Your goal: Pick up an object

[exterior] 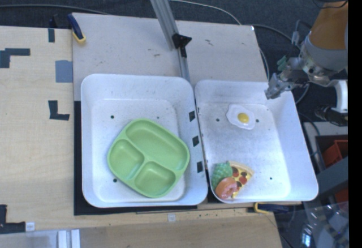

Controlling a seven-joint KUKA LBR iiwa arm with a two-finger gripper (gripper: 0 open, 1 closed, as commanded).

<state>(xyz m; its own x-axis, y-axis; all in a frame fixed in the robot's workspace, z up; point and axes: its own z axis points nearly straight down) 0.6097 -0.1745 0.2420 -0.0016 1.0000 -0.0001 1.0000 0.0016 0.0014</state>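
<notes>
Your pincer (274,89) is hovering over the right white bin's (294,145) far rim; I cannot tell its opening. The flat fried-egg toy (243,117) is lying nearby, risking a skidding miss.

A toy fried egg (243,117), white with a yellow yolk in the middle, lies flat in the upper part of the right bin (283,150). A toy pizza slice (231,180), with red, green and yellow toppings, lies flat in the lower left corner of the same bin, touching its wall. The two are well apart. A green plate (148,157) with three compartments lies in the left bin (96,128).
</notes>
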